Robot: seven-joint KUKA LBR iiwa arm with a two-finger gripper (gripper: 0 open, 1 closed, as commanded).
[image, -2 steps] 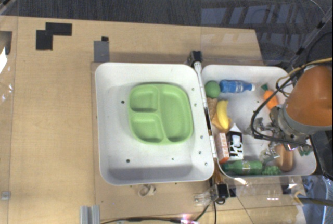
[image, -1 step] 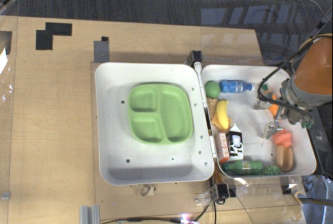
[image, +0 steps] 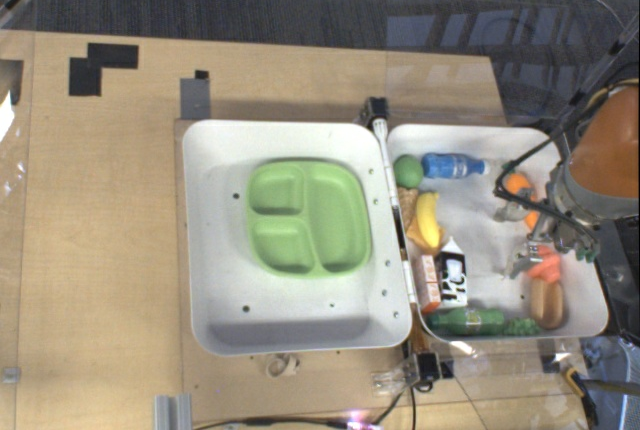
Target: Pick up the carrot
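Note:
The carrot (image: 516, 185) is an orange shape in the right bin (image: 470, 138), near the bin's right side. It seems to run at a slant from its upper-left end down to a paler orange end (image: 547, 267). My gripper (image: 532, 240) hangs over the carrot's middle and hides that part. The grey wrist and the orange band of the arm (image: 608, 153) reach in from the right edge. Whether the carrot is held is hidden from this angle.
The left bin (image: 215, 318) holds a green sectioned plate (image: 305, 218). In the right bin lie a blue bottle (image: 452, 165), a green ball (image: 407, 170), a banana (image: 427, 220), a black-and-white carton (image: 453, 278), a green cucumber (image: 470, 321) and a brown bun (image: 546, 303).

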